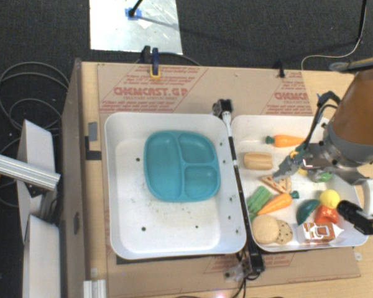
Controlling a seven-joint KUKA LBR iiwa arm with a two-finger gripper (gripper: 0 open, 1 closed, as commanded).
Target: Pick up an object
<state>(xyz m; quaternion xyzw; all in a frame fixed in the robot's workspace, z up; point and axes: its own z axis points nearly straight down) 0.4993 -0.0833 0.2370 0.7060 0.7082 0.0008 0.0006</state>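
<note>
The right white bin (354, 244) holds several toy foods. An orange carrot (287, 140) lies at the back, with a tan bread roll (258, 161) to its left. In the middle are a pizza slice (276, 184), a green vegetable (258, 198) and a second carrot (276, 203). A round bun (266, 230) and a cookie (285, 233) sit at the front. My gripper (296, 164) hangs low over the bin's middle, just above and right of the pizza slice. Nothing shows held in it.
The left white bin (121, 185) holds a teal divided plate (180, 166). At the right bin's front right lie a dark green piece (307, 210), a yellow lemon (329, 197), a red piece (327, 215) and a small carton (317, 231). The arm's body covers the bin's right back part.
</note>
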